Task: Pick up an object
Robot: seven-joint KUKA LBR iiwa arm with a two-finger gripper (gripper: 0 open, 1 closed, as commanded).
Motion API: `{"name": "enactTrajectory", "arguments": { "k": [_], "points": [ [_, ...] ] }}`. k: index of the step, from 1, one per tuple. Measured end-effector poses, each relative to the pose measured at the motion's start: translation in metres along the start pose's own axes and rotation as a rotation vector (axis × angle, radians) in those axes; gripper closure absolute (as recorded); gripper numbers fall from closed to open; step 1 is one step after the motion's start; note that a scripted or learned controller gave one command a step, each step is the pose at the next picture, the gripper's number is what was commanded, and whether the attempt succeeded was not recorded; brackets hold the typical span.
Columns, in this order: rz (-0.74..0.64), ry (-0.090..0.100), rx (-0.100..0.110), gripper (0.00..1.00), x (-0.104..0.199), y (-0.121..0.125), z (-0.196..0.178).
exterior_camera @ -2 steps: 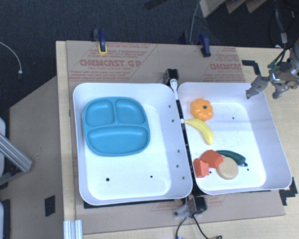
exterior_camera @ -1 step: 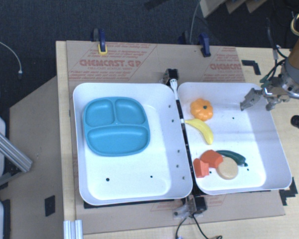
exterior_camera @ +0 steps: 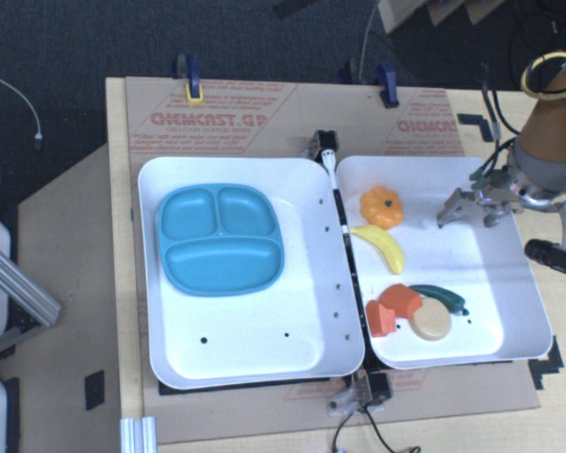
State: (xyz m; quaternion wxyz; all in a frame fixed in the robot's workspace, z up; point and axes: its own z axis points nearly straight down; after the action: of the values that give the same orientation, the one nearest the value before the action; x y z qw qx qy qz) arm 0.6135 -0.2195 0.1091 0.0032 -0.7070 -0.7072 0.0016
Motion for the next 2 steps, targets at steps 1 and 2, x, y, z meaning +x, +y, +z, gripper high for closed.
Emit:
{"name": "enactTrajectory", "arguments": {
  "k": [1,2],
  "points": [
    [-0.003,0.005,-0.005,0.00,0.004,0.002,0.025],
    [-0.003,-0.001,-0.008,1.00,0.002,0.002,0.013]
  ]
}}
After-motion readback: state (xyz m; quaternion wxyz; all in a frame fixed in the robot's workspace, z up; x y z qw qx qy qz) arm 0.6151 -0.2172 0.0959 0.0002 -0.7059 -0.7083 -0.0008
